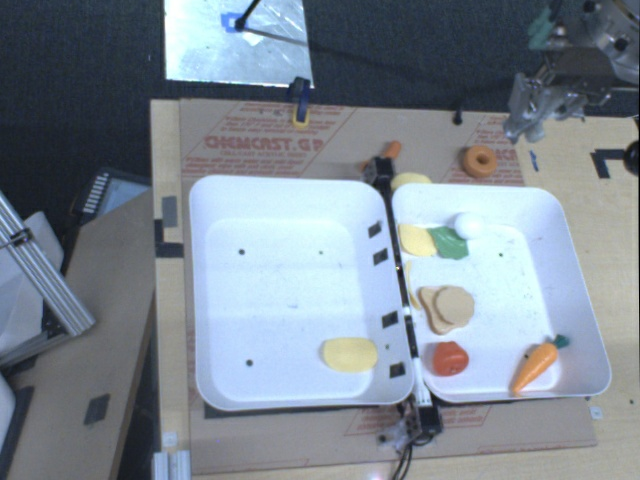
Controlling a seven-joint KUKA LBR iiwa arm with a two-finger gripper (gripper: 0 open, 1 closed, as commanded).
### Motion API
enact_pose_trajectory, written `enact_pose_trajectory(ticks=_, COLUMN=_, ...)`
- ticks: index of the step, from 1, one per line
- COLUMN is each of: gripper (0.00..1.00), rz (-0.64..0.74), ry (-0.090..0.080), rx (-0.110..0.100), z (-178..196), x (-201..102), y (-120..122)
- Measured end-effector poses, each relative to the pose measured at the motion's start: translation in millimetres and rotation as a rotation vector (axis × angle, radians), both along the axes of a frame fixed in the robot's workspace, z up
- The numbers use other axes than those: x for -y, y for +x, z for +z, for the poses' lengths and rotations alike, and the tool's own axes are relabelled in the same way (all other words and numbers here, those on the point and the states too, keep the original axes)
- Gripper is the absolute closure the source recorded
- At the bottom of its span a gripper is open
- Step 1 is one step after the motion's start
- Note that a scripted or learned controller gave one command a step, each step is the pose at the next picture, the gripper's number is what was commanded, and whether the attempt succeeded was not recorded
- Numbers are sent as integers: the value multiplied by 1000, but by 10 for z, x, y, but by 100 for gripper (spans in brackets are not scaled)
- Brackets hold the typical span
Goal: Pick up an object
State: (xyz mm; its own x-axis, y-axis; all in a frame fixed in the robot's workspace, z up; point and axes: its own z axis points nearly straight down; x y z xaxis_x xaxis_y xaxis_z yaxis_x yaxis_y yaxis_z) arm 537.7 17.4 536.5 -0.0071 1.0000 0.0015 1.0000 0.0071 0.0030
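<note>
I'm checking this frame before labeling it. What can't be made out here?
- Claw: small and blurred in the camera view's top right corner; whether it is open or shut cannot be told.
- Arm: cut off by the top and right edges.
- Yellow piece behind the right bin: partly hidden by the bin's rim.
- White ball: blends into the white bin, outline unclear.
</note>
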Motion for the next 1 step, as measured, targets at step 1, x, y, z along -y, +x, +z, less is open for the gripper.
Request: enact_pose_trajectory(ticks=1, gripper=100, rz=0, ry=0, rx=-1, z=-10, x=-295, y=-379)
